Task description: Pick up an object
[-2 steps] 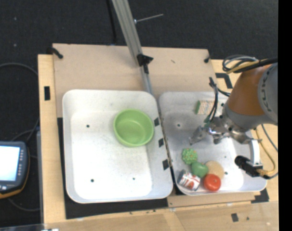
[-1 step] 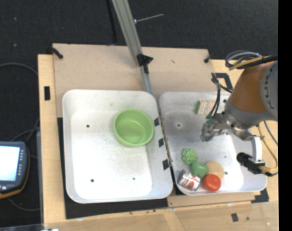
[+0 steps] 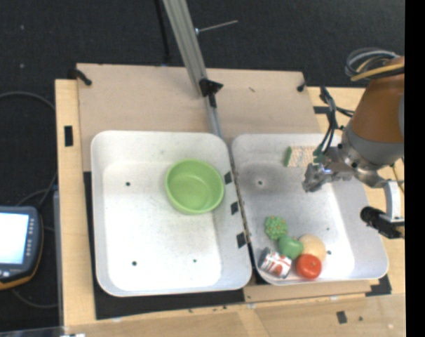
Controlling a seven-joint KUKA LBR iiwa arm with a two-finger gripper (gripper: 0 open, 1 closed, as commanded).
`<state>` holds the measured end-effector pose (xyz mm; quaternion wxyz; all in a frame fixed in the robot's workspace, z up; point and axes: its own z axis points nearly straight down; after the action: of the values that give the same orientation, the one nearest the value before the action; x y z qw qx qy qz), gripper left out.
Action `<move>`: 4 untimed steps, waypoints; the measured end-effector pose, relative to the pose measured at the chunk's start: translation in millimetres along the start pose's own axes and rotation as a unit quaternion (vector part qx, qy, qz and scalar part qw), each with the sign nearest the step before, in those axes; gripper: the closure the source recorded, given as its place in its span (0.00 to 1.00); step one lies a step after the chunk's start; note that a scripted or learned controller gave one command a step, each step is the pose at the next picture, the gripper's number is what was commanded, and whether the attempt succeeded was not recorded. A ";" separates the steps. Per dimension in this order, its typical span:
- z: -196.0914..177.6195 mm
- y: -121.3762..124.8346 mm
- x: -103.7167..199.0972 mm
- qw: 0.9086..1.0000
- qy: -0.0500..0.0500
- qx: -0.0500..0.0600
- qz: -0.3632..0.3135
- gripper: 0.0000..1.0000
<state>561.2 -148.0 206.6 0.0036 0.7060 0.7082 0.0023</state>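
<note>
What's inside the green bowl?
Nothing that I can see. The green bowl sits in the left bin, and its inside looks bare and green. What's under the bowl is covered, so I can't tell.

Looked down from a single fixed spot above the bench (image 3: 184,97), at a slant, far enough back to take in both white bins (image 3: 114,188) side by side along with dark floor around the bench edges. Faced so that the arm (image 3: 377,118) entered from the right of the frame.
</note>
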 end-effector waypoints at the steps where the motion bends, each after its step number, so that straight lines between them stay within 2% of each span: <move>1: -44.9 7.1 -0.7 1.000 0.000 0.001 0.000 1.00; 2: -71.7 8.4 -1.6 1.000 0.001 0.002 -0.001 1.00; 4: -49.0 2.7 105.9 1.000 0.001 0.004 -0.002 1.00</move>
<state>563.1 -42.0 255.4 0.0001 0.7047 0.7095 0.0003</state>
